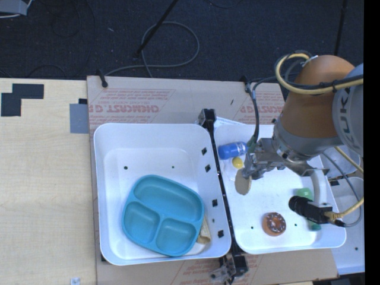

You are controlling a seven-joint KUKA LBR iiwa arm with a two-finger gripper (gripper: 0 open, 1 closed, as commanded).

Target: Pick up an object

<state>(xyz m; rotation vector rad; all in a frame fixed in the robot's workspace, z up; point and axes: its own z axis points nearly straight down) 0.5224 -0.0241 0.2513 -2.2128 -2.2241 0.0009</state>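
My gripper (246, 172) hangs over the left part of the right bin (332, 239), reaching in from the right. Just below its tip is a small tan-brown object (241, 187); I cannot tell whether it is gripped or lying on the bin floor. A blue cylinder-like object (229, 151) and a small yellow piece (237, 162) lie just up-left of the gripper, near the bin's left wall. A brown sprinkled doughnut (274, 223) lies toward the front of this bin. A green object (304, 192) sits to the right, partly hidden by the arm.
The left bin (110, 159) holds a blue divided plate (162, 214) with a tan item (205, 235) peeking out at its right edge. A black divider (215, 177) runs between the bins. Bare white floor lies between the gripper and the doughnut.
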